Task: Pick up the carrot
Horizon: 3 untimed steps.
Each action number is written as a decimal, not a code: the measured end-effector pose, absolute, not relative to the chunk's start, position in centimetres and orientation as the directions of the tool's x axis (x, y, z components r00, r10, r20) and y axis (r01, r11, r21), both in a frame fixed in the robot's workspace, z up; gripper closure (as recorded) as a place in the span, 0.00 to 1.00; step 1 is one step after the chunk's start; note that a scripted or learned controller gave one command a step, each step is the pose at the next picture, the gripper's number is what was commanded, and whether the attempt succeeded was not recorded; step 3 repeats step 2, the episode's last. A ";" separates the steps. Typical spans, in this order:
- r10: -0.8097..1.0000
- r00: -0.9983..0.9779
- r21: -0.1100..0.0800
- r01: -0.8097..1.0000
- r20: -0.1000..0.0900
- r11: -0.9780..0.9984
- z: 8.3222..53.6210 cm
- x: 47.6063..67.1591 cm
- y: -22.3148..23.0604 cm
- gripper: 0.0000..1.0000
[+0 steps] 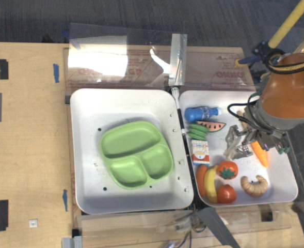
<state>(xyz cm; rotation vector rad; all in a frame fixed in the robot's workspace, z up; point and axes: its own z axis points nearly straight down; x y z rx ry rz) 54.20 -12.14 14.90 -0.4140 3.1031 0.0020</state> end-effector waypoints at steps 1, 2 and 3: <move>-0.556 -0.831 -0.004 -0.556 -0.003 0.831 10.8 54.7 -18.7 1.00; -0.657 -0.754 -0.005 -0.657 -0.009 0.754 15.5 55.1 -11.8 1.00; -0.657 -0.754 -0.005 -0.657 -0.009 0.754 15.5 55.1 -11.8 1.00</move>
